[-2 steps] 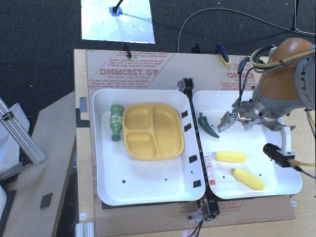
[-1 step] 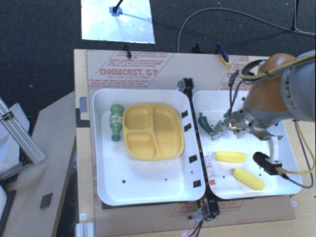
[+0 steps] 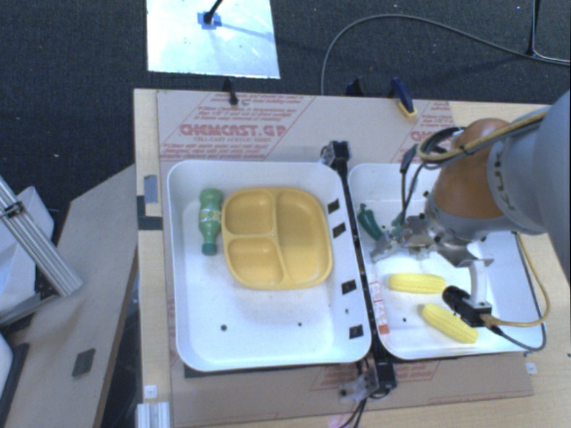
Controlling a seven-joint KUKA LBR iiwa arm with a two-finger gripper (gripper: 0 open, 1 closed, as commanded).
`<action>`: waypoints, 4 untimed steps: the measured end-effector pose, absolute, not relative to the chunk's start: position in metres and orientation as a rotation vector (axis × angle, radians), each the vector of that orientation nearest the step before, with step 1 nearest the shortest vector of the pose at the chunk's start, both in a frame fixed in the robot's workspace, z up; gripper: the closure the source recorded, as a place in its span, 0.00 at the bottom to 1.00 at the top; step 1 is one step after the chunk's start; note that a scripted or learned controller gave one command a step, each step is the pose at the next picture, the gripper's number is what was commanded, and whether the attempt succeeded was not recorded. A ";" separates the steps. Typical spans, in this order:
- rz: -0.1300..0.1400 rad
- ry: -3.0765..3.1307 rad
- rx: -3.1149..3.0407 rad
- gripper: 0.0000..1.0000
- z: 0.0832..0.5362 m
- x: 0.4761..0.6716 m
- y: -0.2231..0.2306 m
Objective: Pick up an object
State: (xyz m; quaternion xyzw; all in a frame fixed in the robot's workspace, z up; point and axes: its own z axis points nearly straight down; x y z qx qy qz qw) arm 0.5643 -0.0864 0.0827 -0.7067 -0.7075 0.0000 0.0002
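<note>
Hovering low over the right bin, the gripper sits just above the two corn cobs, its grip state I cannot tell, so this looks like the approach, with a descent next.

Dark carpet floor, pale square sheet, wooden bench, aluminium rail
</note>
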 end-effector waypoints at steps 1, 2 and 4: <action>-0.003 -2.223 -2.222 1.00 0.095 0.565 -0.087; -0.003 -2.227 -2.219 1.00 0.158 0.564 -0.086; -0.003 -2.228 -2.217 1.00 0.244 0.566 -0.084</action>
